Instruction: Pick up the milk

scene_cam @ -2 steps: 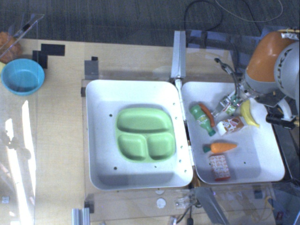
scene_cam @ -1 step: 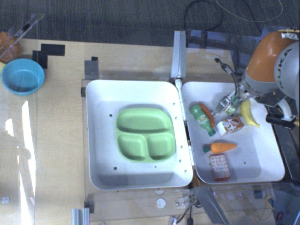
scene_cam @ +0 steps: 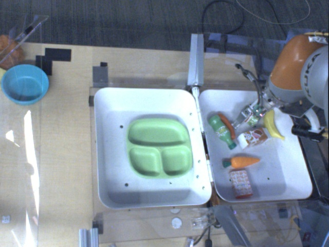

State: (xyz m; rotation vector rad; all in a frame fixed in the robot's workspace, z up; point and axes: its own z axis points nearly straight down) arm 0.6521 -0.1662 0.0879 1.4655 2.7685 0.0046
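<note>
The milk carton (scene_cam: 253,137) lies on its side in the right bin (scene_cam: 300,187), near the middle of that bin's upper half, with its white end pointing left and its brown printed face up. The gripper (scene_cam: 250,114) hangs just above and to the left of the carton, at the end of the grey arm (scene_cam: 298,71) with its orange band, which comes in from the right; whether its fingers are spread or closed is too small and cluttered to tell, and nothing can be seen held between them. A yellow banana (scene_cam: 273,125) lies just to the right of the carton, close beside it. To the left of the carton a green bottle (scene_cam: 222,130) lies at a slant, with an orange-red item (scene_cam: 227,125) right alongside it. Below the carton sits a carrot (scene_cam: 242,162), its green tip pointing left, and below that, near the bin's front edge, a small red packet (scene_cam: 240,183). The left bin (scene_cam: 110,138) holds a green divided tray (scene_cam: 159,146) with three compartments, set near its centre. Well apart on the bench's far left stands a blue bowl (scene_cam: 25,83).
</note>
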